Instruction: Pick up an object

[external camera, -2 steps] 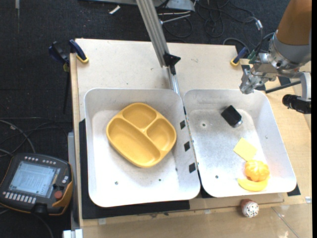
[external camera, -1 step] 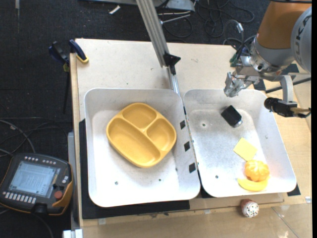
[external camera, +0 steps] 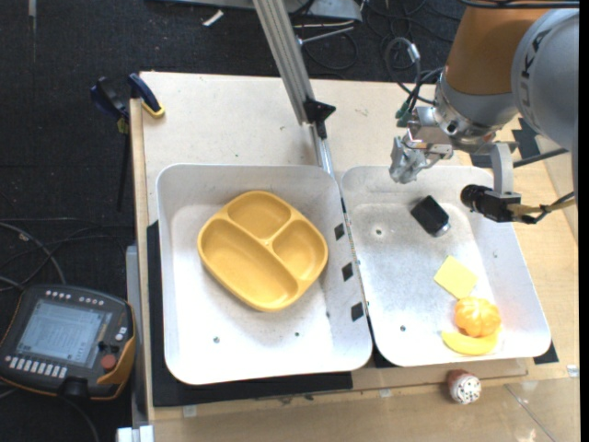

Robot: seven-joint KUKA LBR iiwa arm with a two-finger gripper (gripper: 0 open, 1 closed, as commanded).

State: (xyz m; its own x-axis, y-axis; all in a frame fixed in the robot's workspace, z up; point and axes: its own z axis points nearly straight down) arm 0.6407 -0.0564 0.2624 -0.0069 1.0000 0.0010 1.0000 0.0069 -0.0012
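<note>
Down at the front edge of the bench (external camera: 230, 109) sits a small ball (external camera: 465, 388) with dark dots on it, just outside the right bin (external camera: 405, 311). It is well away from the pincer (external camera: 406, 168), toward the front.

Inside the right bin, also well to the front of the pincer, lie three yellow and orange things close together. A round orange fruit (external camera: 477, 317) sits on top of a curved yellow piece (external camera: 467, 343) — maybe a banana, but it is mostly hidden. Touching the fruit on its far side is a flat yellow block (external camera: 455, 276).

A small black block (external camera: 430, 215) lies tilted in the same bin, near the pincer and just to the front of it. It does not touch the pincer.

The pincer hangs over the back edge of the right bin, pointing down. Its tips look close together with nothing between them, but the view is too small and blurry to be sure, so I cannot tell if it is apart or together.

To the pincer's left in this view, well apart, the left bin (external camera: 184, 339) holds a yellow plate (external camera: 263, 248) with three parts — it sits upright.

A grey handset (external camera: 64, 339) with a screen lies on the floor, far off to the front and left of the pincer.
</note>
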